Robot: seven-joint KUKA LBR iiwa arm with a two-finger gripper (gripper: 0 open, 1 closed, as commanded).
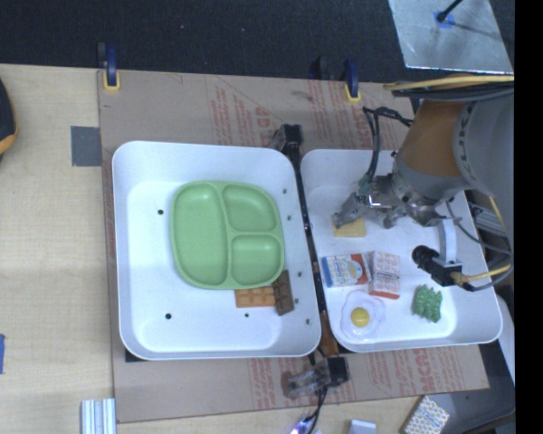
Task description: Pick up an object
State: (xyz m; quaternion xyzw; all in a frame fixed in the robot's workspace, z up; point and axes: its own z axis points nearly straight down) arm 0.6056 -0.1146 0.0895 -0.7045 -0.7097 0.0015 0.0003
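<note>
The gripper [355, 212] hangs low in the right bin [319, 181], near that bin's far left part, with the grey arm [489, 152] and its orange band [432, 143] reaching in from the right behind it. Whether it is open or closed cannot be told from this slanted view, and nothing can be seen held in it. A small pale yellow wedge [350, 229] lies on the bin floor right beneath the gripper, touching or nearly touching it; contact is unclear. Nearer the camera from the gripper lie a small packet with blue and red print [343, 268] and, just right of that, a white and red packet [385, 273]. Further toward the camera sits a toy fried egg [361, 316]. A green leafy toy [427, 303] rests well to the gripper's right and nearer the camera. Left of the gripper, in the left bin [136, 242], a green divided plate [227, 234] lies flat, with an orange and brown block [264, 297] at its near edge.
</note>
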